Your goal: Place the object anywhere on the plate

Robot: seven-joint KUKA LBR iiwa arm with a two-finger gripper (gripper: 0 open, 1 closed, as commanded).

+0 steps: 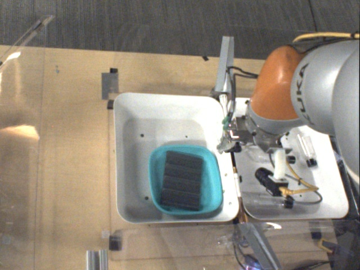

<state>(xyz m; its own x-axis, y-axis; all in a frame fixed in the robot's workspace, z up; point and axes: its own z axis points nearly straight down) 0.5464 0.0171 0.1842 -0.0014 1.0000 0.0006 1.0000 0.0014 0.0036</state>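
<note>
Bench point(56, 179): pale wood, bearing two shallow white bins side by side.
Arm point(326, 89): grey with an orange band, reaching in from the right and hanging over the upper left part of the right bin point(332, 196).
Left bin point(135, 117): white, with the plate lying in its lower right part.
Plate point(212, 173): teal, squarish with rounded corners, flat on the bin floor, close to the lower and right walls.
Block point(181, 180): dark grey and ribbed, lying flat on the plate (slightly askew), wholly inside its rim.
Gripper point(229, 139): above the wall where the two bins meet, just beyond the plate's upper right corner and apart from the block; whether it is wide or narrow cannot be told.
</note>
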